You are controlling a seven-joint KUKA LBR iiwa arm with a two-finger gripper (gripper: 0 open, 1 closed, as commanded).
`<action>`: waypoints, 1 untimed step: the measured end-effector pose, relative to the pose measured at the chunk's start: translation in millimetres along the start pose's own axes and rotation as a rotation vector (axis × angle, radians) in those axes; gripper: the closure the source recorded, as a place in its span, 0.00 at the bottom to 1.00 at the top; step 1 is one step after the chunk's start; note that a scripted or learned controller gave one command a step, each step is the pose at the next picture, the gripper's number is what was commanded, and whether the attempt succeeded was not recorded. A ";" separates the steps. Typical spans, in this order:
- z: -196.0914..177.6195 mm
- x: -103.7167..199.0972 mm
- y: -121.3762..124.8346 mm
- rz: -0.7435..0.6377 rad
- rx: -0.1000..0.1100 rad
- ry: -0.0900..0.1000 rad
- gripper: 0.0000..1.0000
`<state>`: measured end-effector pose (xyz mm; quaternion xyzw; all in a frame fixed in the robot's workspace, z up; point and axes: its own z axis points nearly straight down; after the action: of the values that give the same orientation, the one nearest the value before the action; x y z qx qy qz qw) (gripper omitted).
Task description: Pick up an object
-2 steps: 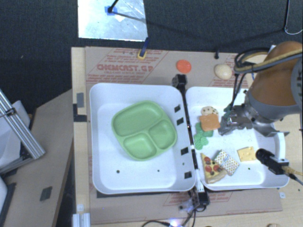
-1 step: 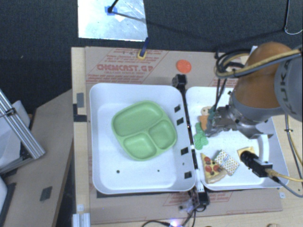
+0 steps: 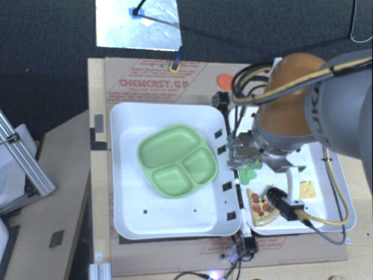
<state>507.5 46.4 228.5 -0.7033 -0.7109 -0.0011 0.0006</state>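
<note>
My gripper point(image 3: 240, 158) hangs low over the left side of the right bin point(image 3: 335, 214), close to the wall between the two bins. A small green leafy toy point(image 3: 250, 173) lies right under and just in front of it, partly hidden by the gripper body. A toy pizza slice point(image 3: 260, 207) rests near the right bin's front left corner. A small yellow square piece point(image 3: 307, 189) lies further right. The grey and orange arm point(image 3: 291, 98) covers the back of that bin.
The left bin point(image 3: 131, 214) holds a pale green divided plate point(image 3: 176, 160) at its middle. Black clips line the wall between the bins. A shiny sheet point(image 3: 138, 16) lies on the dark floor behind the bench.
</note>
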 end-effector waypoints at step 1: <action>-4.5 52.6 -13.0 0.000 0.000 0.001 1.00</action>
<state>493.9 98.8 233.1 -0.7032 -0.7110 -0.0013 0.0008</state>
